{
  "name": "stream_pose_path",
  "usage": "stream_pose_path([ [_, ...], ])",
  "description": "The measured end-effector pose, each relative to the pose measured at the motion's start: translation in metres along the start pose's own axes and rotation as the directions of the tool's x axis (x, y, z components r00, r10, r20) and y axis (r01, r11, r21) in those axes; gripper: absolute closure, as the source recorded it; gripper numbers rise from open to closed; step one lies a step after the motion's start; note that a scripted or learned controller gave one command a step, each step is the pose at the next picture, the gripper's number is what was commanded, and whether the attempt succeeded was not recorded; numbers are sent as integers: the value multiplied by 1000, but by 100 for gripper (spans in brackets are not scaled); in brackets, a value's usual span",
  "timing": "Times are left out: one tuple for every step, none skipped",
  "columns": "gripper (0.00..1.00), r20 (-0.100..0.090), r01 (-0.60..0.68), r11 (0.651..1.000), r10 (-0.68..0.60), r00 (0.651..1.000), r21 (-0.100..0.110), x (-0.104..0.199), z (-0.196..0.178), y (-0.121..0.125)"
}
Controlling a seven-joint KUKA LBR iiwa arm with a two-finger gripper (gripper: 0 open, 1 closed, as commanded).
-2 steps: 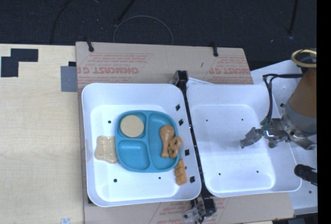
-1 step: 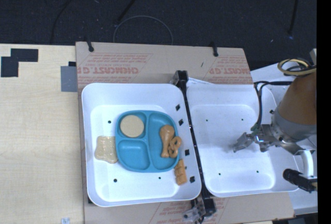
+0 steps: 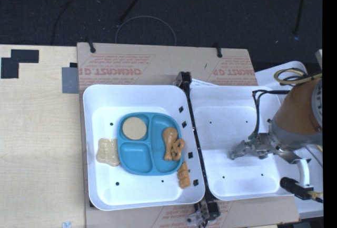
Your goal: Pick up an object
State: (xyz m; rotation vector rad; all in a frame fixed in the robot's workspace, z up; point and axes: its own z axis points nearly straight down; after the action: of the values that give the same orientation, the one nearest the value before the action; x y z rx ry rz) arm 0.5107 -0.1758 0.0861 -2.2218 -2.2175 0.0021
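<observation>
The gripper [image 3: 238,151] is seen low over the right bin [image 3: 231,111] with nothing between its fingers (open or closed can't be told), while the blue tray [image 3: 141,158] and food pieces are left in the left bin [image 3: 100,111].

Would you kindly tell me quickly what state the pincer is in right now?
Pincer: over the right bin; open or closed cannot be told.

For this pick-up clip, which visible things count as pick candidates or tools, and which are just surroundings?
Job: gripper over the right bin; blue tray, round cracker, pretzel pieces, pale piece, all in the left bin.
Surroundings: cardboard sheet, cables.
</observation>
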Motion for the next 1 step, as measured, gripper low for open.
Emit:
stream_pose_path([
  [100, 0, -4, 1000, 4, 1000, -1, -1, -12, 1],
])
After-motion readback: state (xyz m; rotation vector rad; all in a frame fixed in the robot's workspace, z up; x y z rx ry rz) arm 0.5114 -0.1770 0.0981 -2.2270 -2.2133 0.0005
